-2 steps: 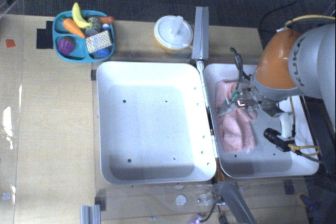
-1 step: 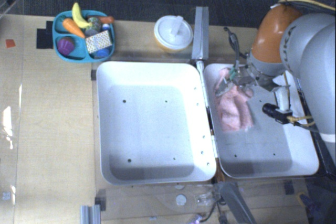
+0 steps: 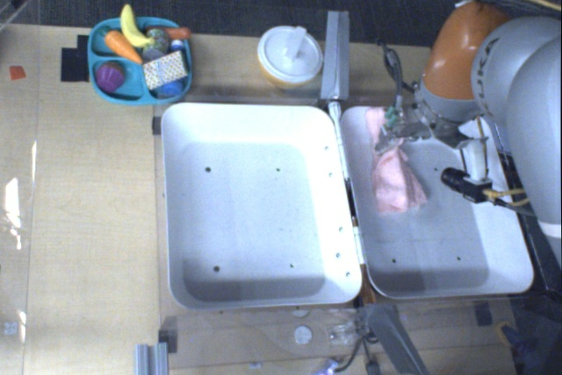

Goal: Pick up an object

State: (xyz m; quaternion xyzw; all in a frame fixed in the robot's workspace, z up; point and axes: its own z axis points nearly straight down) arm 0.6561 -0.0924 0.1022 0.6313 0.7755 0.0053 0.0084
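Arm (image 3: 518, 75) enters from the right edge of the frame, occupying the upper right; grey housing bulks large at the far right, with the orange band (image 3: 461, 48) sitting just left of it near the top; wrist section angles down and to the left from the band; gripper (image 3: 392, 129) lies at the arm's left extremity, right of frame centre, pointing downward; a black cable loops off the arm along the top right.
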